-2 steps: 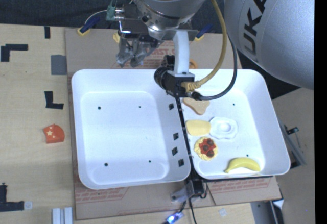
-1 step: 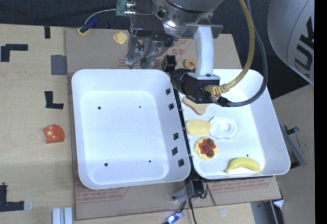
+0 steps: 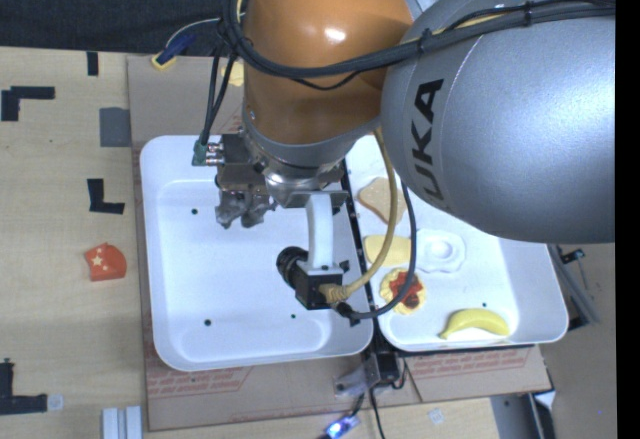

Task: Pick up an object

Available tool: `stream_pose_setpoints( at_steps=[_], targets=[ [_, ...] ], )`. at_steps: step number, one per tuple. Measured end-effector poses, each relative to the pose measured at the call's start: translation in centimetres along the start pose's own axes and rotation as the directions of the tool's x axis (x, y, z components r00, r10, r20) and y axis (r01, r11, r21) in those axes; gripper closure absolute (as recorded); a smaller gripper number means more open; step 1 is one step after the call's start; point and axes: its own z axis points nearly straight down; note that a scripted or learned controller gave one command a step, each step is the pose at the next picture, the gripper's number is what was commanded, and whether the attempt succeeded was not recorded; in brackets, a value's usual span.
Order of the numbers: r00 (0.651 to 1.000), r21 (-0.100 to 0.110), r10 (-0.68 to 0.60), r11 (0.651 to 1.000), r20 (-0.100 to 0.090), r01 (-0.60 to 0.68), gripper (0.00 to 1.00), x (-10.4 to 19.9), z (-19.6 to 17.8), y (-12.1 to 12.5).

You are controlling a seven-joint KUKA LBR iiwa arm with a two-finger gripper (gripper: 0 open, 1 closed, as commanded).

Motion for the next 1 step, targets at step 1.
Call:
stream_pose_setpoints(
  at_steps=[1],
  targets=[
    [1.000,-0.024,-0.002,1.000,-0.011,0.002,1.00,0.02,-10.71,3.11]
  ],
)
